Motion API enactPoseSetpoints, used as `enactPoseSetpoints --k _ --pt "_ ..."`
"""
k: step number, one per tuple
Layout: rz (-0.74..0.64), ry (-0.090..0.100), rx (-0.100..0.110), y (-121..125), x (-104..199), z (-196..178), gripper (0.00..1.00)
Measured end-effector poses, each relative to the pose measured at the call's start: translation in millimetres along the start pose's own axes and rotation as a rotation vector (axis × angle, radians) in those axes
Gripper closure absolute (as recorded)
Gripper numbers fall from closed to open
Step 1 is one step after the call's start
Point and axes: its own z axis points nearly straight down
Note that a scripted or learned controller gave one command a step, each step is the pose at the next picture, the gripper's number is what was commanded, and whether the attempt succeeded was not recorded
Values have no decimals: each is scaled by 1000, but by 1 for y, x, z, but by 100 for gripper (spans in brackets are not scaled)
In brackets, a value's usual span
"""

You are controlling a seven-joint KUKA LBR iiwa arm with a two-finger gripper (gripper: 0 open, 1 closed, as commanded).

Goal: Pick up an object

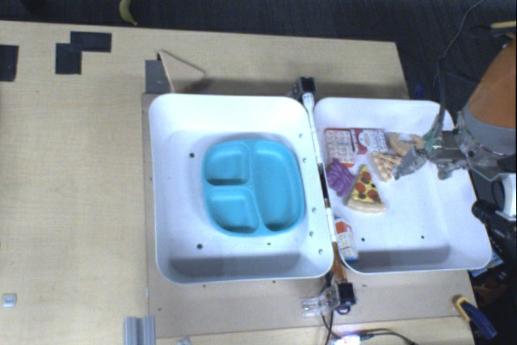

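Left bin (174, 174): blue divided tray (252, 186), centred. Right bin (452, 214): pizza slice (365, 193), purple piece (340, 174), carton (353, 143) near far-left corner. Claw (414, 159): over far edge, state unclear.

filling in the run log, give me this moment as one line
stage: reaching | gripper: over right white bin, beside tan waffle-textured toy | pizza-slice toy: lying in bin | blue divided tray: left bin

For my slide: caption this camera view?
Gripper over right bin near toy pizza slice; blue divided tray in left bin.
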Motion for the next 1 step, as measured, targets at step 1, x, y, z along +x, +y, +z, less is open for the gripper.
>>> enactPoseSetpoints --k 1 --pt "3 -1 -4 -6 -8 95 0"
